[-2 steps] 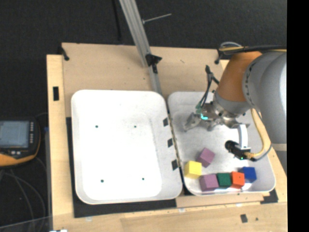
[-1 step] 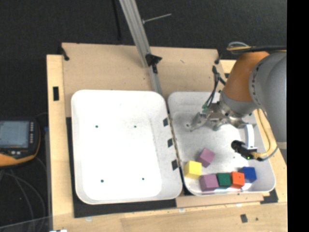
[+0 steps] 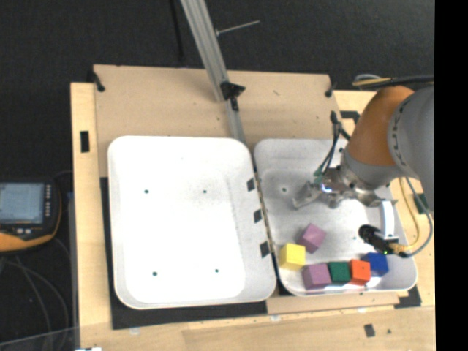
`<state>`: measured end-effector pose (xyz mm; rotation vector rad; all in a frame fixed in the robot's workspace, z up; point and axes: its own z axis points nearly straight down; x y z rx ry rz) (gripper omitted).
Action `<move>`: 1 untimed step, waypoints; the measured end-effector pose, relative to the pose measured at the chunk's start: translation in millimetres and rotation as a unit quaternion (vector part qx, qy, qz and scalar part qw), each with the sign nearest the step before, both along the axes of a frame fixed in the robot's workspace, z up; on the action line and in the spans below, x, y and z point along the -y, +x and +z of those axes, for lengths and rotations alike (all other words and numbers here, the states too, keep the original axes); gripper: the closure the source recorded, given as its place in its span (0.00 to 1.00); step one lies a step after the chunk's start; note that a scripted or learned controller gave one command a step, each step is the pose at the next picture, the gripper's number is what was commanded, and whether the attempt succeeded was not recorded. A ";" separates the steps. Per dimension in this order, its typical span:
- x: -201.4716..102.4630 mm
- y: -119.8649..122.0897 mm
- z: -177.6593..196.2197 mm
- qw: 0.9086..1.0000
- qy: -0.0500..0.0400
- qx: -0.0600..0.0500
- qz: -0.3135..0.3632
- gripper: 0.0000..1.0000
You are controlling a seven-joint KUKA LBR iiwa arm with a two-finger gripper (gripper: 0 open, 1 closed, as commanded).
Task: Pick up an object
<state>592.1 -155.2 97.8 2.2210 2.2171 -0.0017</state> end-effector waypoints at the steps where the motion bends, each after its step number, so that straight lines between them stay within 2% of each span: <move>1: -1.1 1.1 0.0 1.000 0.001 0.001 -0.001 0.00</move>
